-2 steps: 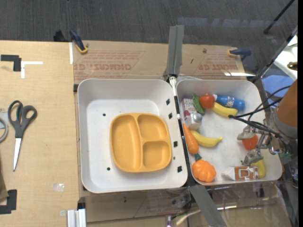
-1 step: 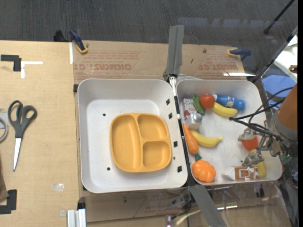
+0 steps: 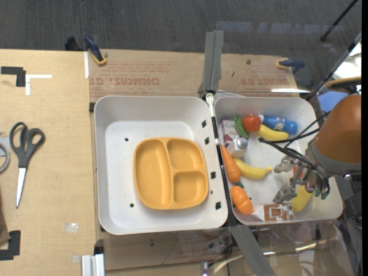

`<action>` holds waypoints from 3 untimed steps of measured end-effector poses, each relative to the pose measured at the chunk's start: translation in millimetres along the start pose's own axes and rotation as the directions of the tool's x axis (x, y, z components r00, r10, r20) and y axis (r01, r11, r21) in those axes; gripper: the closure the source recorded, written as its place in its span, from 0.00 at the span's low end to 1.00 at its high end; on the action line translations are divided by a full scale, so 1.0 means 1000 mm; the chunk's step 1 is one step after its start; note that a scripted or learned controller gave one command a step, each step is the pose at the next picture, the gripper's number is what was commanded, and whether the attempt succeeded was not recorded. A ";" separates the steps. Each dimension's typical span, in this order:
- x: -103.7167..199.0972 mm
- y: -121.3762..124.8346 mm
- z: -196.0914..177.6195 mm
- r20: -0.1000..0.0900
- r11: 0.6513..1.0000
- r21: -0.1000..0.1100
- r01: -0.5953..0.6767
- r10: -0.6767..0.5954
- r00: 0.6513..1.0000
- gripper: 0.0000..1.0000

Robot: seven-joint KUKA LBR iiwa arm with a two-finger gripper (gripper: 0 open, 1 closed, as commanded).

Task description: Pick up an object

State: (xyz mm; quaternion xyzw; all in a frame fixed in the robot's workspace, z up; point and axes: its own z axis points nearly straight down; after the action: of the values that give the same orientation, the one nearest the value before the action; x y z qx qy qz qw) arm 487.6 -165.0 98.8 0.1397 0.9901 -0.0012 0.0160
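Note:
My gripper [image 3: 283,181] is low in the right bin [image 3: 260,100], near its front right corner, with its two fingers spread apart and nothing between them. A small yellow banana [image 3: 302,199] lies just to the right of the lower finger. Another banana [image 3: 253,169] lies left of the gripper, with a carrot [image 3: 231,165] beside it. A second carrot [image 3: 241,200] and a flat orange-and-white carton [image 3: 275,213] sit along the front wall. At the back are a red tomato [image 3: 251,122], a blue bottle [image 3: 280,123] and a third banana [image 3: 273,134].
The left bin [image 3: 109,154] holds an orange divided plate [image 3: 171,172]. A white-and-red packet [image 3: 230,132] and a silver can [image 3: 238,144] sit by the right bin's left wall. Scissors [image 3: 24,154] lie on the bench at far left. Black cables [image 3: 287,148] cross the right bin.

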 end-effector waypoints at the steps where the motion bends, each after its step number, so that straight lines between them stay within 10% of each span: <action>1: -0.085 -0.035 -0.040 -0.026 0.991 -0.001 0.131 -0.131 0.991 0.00; 3: -0.137 0.083 0.009 -0.024 1.000 0.001 -0.008 0.008 1.000 0.00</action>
State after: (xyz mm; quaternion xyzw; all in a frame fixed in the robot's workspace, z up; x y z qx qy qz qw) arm 642.0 -123.0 94.3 0.1439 0.9896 0.0003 0.0038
